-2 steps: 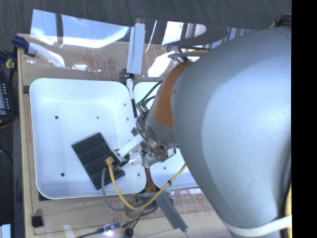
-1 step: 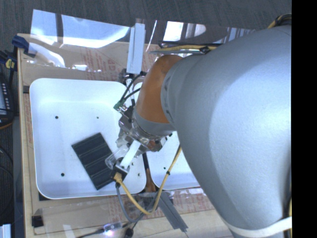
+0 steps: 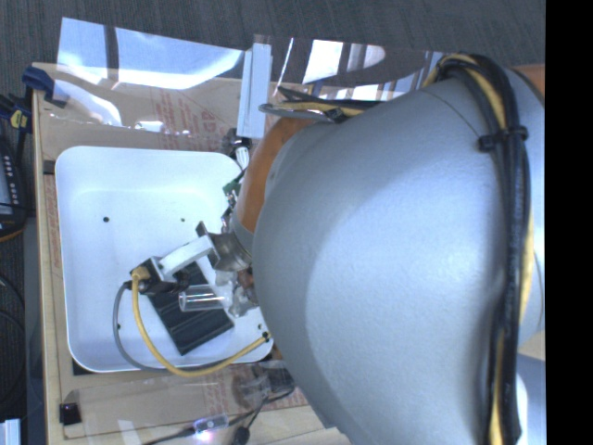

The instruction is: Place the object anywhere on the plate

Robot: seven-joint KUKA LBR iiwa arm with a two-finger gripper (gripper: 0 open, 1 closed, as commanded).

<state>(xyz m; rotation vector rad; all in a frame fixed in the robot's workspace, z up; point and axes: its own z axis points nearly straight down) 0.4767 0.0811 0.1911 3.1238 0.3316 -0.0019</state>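
Observation:
My gripper [image 3: 196,300] is low inside the left white bin [image 3: 102,248], near its front right part. Its black body points toward the bin's front, with a white bracket above it and a yellow cable [image 3: 139,327] looping around it. The grey arm [image 3: 398,267], with its orange band [image 3: 269,165], comes in from the right and covers the right side of the bench, so whatever lies there is hidden. I cannot make out any object at the gripper.
The bin's bare white floor stretches to the left and back of the gripper. Clear plastic sheeting [image 3: 148,63] stands behind the bin. Wooden bench edges [image 3: 139,401] frame it, with cables at the front.

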